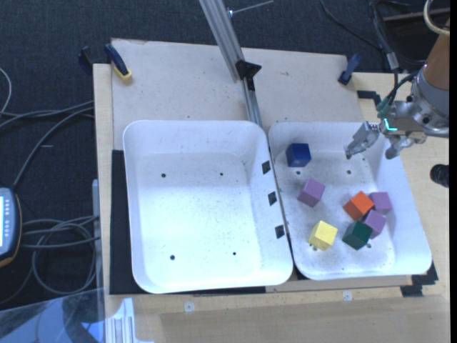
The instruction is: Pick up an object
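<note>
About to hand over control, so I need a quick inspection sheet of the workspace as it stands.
Surface: bench bearing left bin and right bin.
Job's things: in right bin, blue cube, purple cube, yellow cube, orange cube, green cube, two more purple.
Clutter: nothing seen.
Grippers: gripper open above right bin's upper right, holding nothing.
Cables: cables on floor left.
Surroundings: dark carpet, blue clamps.

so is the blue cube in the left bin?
No, the blue cube sits in the right bin, near its far left corner, apart from the other blocks.
</note>
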